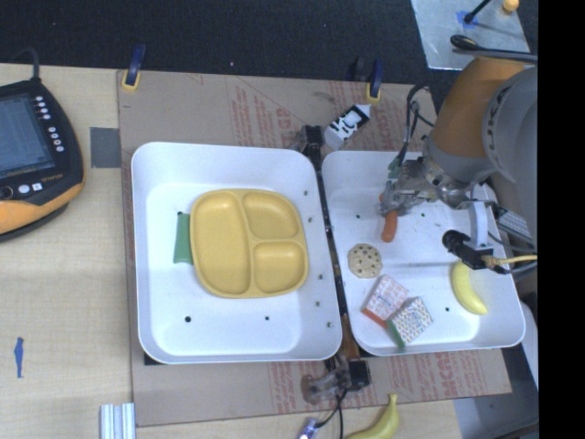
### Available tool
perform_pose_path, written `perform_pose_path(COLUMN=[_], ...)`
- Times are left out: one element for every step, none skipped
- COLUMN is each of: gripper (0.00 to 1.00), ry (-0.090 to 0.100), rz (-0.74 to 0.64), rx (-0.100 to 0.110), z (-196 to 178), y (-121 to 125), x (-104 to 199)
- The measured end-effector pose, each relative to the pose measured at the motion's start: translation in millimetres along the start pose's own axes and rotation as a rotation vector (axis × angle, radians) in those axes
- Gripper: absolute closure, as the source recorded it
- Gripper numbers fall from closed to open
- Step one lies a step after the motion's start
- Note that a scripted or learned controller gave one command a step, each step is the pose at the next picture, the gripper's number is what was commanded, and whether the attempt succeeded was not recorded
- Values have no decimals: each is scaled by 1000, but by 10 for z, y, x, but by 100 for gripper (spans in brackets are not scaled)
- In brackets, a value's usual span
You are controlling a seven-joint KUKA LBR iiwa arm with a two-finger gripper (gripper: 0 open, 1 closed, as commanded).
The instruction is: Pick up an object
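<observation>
Progress looks early: gripper (399, 201) hangs low in the right bin (366, 176), near its far edge, directly above an orange carrot-like stick (389, 228). Whether anything is pinched cannot be told. Cookie (365, 261), two packets (397, 309) and banana (467, 289) lie toward the bin's near edge, unlifted.

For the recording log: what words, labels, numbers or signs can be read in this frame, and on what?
None can be read.
Cardboard sheet: faint red print, too blurred to read.
Two snack packets: patterned print, too small.
Black-and-white tag: a pattern, no legible text.
Handheld controller: screen and buttons too blurred.
</observation>
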State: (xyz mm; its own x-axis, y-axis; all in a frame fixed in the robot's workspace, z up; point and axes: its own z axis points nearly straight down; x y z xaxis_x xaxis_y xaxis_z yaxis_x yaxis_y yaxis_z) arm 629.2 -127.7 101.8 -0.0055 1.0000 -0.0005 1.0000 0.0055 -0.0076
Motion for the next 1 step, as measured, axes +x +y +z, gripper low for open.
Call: perform_pose_path(gripper=[100], ry=[1], rz=[1], rx=[-5], z=[-904], y=[-309], x=[565])
